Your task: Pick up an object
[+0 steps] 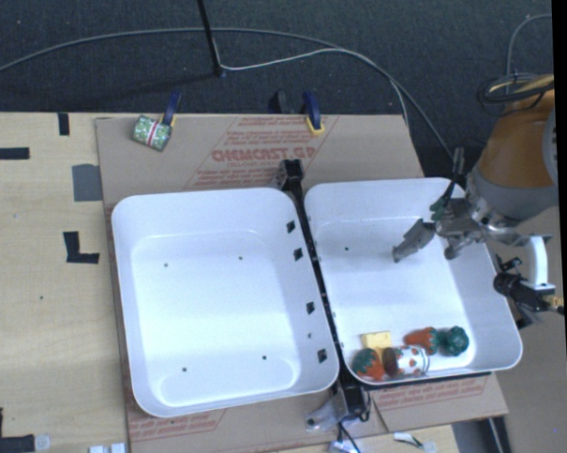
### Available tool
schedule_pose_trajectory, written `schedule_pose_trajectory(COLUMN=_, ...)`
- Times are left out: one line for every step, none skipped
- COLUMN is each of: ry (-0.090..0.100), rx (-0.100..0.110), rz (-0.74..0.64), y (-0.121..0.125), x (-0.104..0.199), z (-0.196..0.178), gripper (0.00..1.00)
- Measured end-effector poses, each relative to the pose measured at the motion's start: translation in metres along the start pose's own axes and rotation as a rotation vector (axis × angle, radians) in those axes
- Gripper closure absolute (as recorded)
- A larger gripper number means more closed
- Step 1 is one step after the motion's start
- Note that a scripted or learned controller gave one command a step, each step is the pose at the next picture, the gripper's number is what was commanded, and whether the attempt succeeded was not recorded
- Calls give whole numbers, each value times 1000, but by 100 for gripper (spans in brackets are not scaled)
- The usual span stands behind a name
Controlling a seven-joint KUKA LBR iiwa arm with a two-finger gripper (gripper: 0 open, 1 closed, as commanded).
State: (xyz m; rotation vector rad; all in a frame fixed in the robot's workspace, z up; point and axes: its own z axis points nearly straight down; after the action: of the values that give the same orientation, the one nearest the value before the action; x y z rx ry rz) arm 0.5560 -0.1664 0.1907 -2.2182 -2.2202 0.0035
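1. Pincer [427, 241] is hanging over the right bin [357, 201], fingers spread apart and gripping nothing.
2. Toys [411, 350] are lying clustered at the near edge of that bin, well apart from the pincer.
3. Left bin [211, 294] is sitting alongside on the surface [42, 278].

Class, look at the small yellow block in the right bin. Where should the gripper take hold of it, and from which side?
Probably from straight above, across its two side edges. The yellow block lies flat on the floor of the right bin, with open floor on its far side. The green and orange toy crowds its near side, so a low sideways approach looks poor.
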Motion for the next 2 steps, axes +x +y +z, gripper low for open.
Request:
schedule_pose_trajectory(ry=0, rx=1, rz=0, y=-6, x=9, z=51, gripper=0)
schedule_pose_trajectory(ry=0, rx=0, rz=0, y=-7, x=10, z=103, gripper=0)
